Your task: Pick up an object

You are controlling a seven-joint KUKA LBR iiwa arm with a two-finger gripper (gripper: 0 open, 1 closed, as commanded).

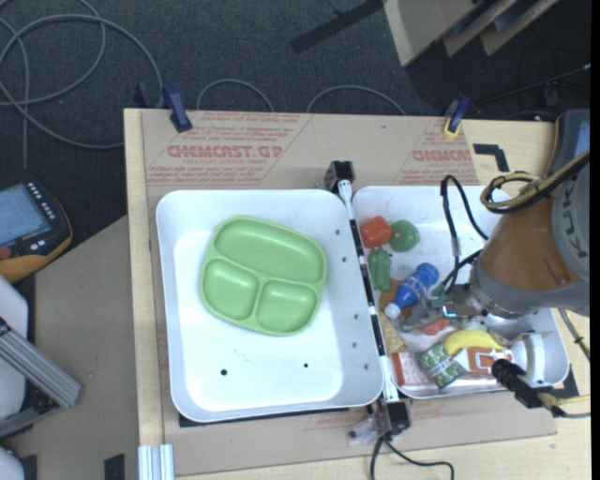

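My grey two-finger gripper point(433, 311) low in the right white bin point(553, 361), beside the blue plastic bottle point(413, 287); fingers' state indiscernible.

Around me: dark grey carpet floor point(75, 103) with looping cables point(56, 56); cardboard-covered bench point(281, 141), two blue clamps point(175, 106) at its far edge; handheld pendant point(28, 220) left; pale wooden furniture point(469, 23) beyond.

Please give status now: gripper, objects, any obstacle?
Gripper low in right bin, among the clutter; grasp not visible. Banana, blue bottle and red ball crowded close. Green plate alone in left bin.
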